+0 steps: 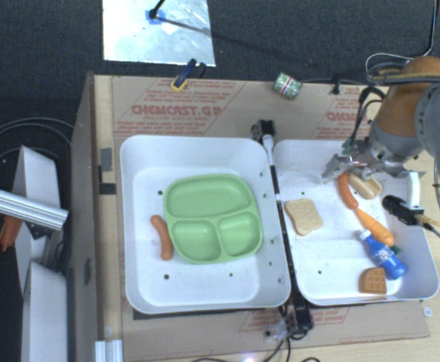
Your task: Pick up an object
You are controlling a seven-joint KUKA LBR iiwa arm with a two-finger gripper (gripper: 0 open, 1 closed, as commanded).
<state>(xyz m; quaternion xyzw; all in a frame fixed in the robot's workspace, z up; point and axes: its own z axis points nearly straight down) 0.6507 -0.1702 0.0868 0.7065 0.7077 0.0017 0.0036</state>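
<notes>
My gripper (352, 173) hangs over the far part of the right bin (322, 266), at the end of the grey arm coming in from the right. It is open, and its fingers stand to either side of the upper end of an orange sausage (346, 191). A beige roll (368, 187) lies just right of that sausage. Nothing is lifted. Further forward lie a carrot (375, 227), a blue bottle (382, 256), a brown cookie (372, 281) and a slice of bread (304, 216).
The left bin (141, 277) holds a green divided plate (211, 217) and a second sausage (161, 237) to its left. A black divider (279, 202) runs between the bins. A small green can (287, 85) lies on the cardboard behind them.
</notes>
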